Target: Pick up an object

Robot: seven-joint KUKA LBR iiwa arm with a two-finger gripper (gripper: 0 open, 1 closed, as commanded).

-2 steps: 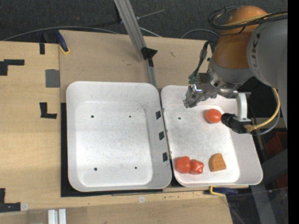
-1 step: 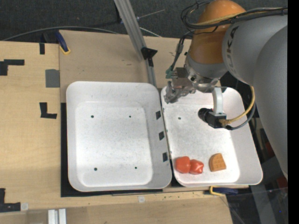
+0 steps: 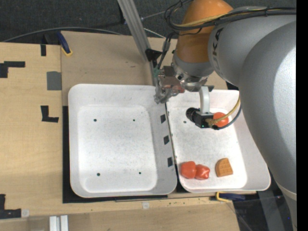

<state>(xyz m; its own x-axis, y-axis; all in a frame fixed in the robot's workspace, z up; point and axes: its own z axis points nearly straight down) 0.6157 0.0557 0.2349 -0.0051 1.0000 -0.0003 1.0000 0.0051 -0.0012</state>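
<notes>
My gripper (image 3: 162,94) hangs over the top of the ridge between the two bins, at the far left corner of the right bin (image 3: 250,177). Nothing is visibly held in it. An orange-red round object (image 3: 220,119) lies in the upper middle of the right bin, to the right of and nearer than the gripper, partly hidden by robot parts. Near that bin's front edge lie two red lumps (image 3: 187,169) (image 3: 202,172) touching each other, and a tan-orange ridged piece (image 3: 224,167) just to their right.
The left bin (image 3: 77,129) is a shallow white tray beside the right one. A slanted metal rail (image 3: 134,23) rises behind the gripper. The big grey arm (image 3: 269,90) covers the right side. Tan bench with black tape marks lies to the left.
</notes>
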